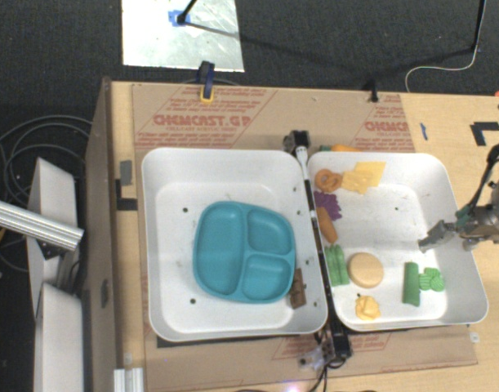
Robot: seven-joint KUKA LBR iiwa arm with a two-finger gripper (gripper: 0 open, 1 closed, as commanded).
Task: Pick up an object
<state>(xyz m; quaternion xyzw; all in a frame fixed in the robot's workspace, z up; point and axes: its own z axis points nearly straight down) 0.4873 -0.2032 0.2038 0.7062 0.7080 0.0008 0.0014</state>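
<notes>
The right bin [396, 207] holds several toy foods. A yellow wedge [363, 176] and an orange ring [328, 181] lie at its far side. Purple grapes [331, 208] and an orange stick [326, 227] lie along the left wall. A green piece [337, 265], a tan round bun [366, 269] and a small yellow item [366, 306] sit near the front. A green block [412, 283] and a green bumpy piece [431, 281] lie at the front right. My gripper [445, 233] hangs low over the bin's right side, just above and behind those green pieces, with nothing seen in it.
The left bin [175, 178] carries a teal divided plate [243, 251]. A brown piece [298, 288] lies at that bin's right front edge by the divider. A black clamp [299, 143] sits where the bins meet at the back. Cardboard lines the bench.
</notes>
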